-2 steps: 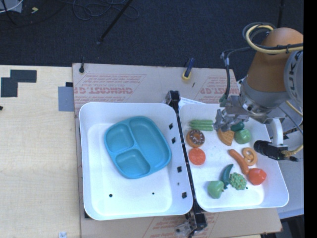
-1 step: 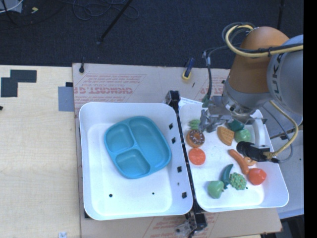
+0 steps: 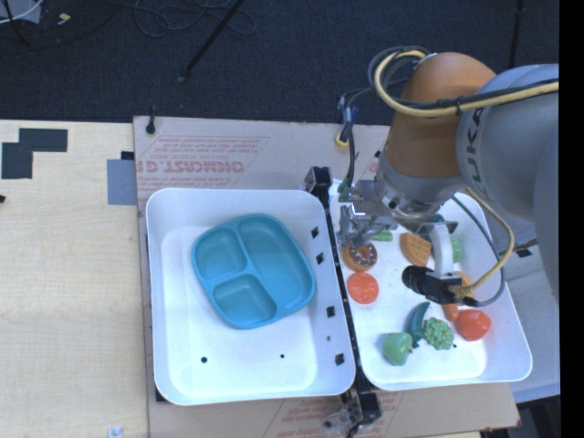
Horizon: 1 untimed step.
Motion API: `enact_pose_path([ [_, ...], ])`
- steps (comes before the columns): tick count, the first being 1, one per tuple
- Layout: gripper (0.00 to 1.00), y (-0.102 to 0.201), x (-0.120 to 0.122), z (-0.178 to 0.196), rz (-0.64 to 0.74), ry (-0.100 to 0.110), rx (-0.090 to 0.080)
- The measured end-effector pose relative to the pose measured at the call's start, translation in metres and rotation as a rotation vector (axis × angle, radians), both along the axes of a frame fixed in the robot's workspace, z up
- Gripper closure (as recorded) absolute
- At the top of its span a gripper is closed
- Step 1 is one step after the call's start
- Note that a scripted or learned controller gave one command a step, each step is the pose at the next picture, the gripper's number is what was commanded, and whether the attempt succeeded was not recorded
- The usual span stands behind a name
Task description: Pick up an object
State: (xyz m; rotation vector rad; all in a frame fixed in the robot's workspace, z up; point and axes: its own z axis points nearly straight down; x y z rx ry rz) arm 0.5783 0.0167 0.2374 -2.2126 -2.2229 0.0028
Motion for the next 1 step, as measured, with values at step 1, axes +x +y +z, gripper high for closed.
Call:
enact_pose_path([
  [1,1.00,0.0440,-0.0203,-0.0002,0.000,0.001,0.000],
])
